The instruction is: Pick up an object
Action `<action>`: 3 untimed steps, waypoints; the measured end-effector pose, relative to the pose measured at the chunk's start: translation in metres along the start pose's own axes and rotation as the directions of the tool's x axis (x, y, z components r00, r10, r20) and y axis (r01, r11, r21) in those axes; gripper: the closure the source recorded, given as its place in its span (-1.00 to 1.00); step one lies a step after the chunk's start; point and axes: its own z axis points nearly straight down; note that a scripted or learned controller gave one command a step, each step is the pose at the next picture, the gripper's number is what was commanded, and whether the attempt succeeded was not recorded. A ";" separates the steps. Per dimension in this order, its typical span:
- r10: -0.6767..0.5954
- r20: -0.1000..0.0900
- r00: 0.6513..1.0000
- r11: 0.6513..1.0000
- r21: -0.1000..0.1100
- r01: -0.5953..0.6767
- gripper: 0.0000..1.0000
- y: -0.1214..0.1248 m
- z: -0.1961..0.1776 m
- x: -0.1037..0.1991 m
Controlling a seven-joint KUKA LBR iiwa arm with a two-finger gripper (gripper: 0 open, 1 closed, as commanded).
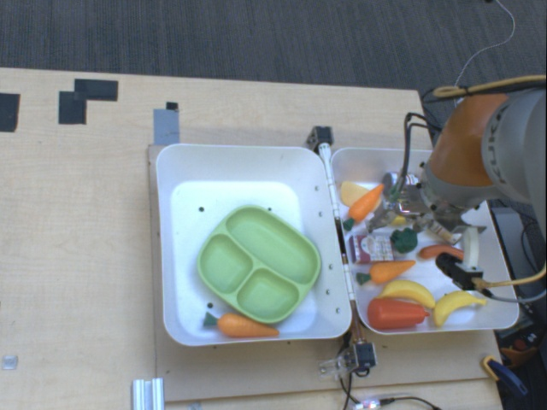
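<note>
Pale wooden bench (77, 254), two white bins; right bin (504, 316) crowded with toy food. Gripper (395, 214) hung low over carrot (366, 203) and broccoli (403, 240); grip state couldn't be told. Best bet: centre on one item, descend straight, avoid neighbours.

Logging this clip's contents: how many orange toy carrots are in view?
3. One orange toy carrot lies in the left bin beside the green divided plate; two are in the right bin, one upper left, one central. The arm may hide more.
</note>
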 end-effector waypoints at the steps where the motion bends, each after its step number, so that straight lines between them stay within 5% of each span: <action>1: -0.002 0.000 1.000 1.000 -0.004 0.002 1.00 0.001 -0.011 0.001; 2: -0.001 -0.005 1.000 1.000 0.023 0.001 1.00 0.071 -0.030 -0.008; 3: -0.001 0.002 1.000 1.000 -0.003 0.001 1.00 0.056 -0.089 -0.076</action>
